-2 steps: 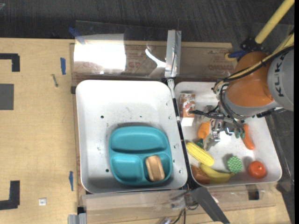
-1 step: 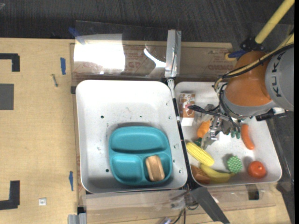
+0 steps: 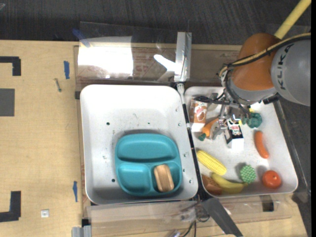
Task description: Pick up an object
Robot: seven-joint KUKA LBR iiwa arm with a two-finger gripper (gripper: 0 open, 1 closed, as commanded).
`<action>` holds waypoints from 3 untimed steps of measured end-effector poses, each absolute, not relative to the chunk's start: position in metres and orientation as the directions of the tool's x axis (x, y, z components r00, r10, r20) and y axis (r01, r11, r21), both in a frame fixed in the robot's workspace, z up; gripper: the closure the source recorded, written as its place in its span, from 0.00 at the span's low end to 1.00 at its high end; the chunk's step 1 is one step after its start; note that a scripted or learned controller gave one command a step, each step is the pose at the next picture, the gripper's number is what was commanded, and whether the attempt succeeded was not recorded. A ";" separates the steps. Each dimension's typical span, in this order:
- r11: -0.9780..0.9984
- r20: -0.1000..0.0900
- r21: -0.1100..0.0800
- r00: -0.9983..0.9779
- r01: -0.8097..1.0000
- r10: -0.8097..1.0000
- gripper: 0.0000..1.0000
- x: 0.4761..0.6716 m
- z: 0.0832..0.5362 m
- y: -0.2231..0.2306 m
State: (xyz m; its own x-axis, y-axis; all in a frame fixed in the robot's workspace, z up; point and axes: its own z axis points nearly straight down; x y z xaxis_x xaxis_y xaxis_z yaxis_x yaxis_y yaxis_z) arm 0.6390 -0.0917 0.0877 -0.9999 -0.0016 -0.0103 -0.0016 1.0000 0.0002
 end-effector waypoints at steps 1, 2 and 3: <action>0.997 -0.007 -0.001 -0.997 -0.073 -0.073 0.00 0.597 0.088 -0.122; 0.986 -0.010 -0.003 -0.986 -0.165 -0.165 0.00 0.613 0.088 -0.094; 0.986 -0.019 -0.004 -0.986 -0.164 -0.164 1.00 0.615 0.101 -0.093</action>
